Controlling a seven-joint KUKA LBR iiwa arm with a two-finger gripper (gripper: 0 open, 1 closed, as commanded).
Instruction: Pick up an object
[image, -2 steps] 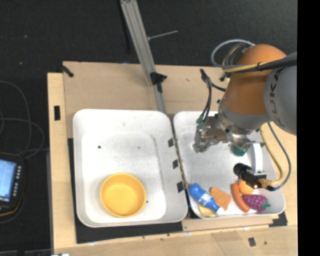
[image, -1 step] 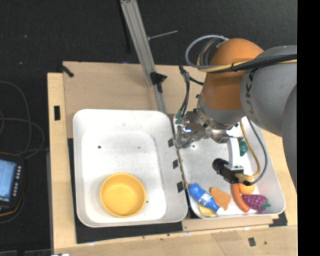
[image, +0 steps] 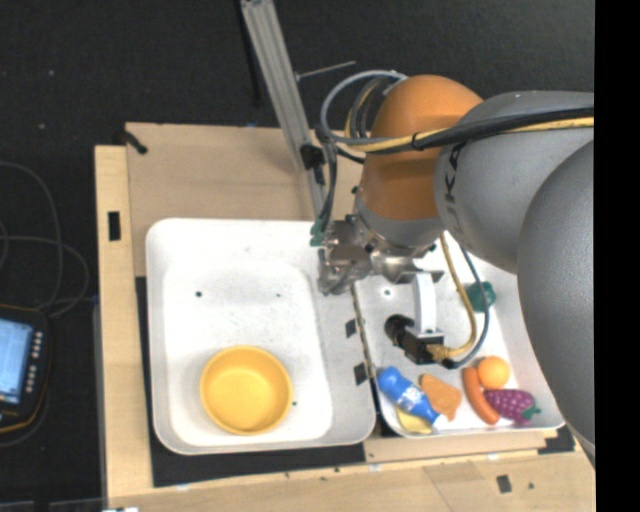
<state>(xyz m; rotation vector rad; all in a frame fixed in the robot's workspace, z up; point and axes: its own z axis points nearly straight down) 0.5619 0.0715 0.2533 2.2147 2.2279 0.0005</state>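
Note:
My gripper (image: 338, 268) hangs under the orange wrist band, over the ridge between the two bins and near the back edge of the right bin (image: 395, 300). Nothing shows in its grasp. At the front of the right bin lie a blue bottle (image: 403, 392), an orange wedge (image: 441, 394), a carrot (image: 479, 398), a small orange fruit (image: 492, 372) and purple grapes (image: 511, 403). A yellow bowl (image: 245, 389) sits at the front of the left bin (image: 230, 270). The arm's bulk hides the right bin's back and right side.
A black fitting with a cable (image: 412, 338) hangs above the right bin's middle. A slanted metal rail (image: 285, 95) rises behind the bins. A tablet-like device (image: 15, 365) lies off the bench at far left.

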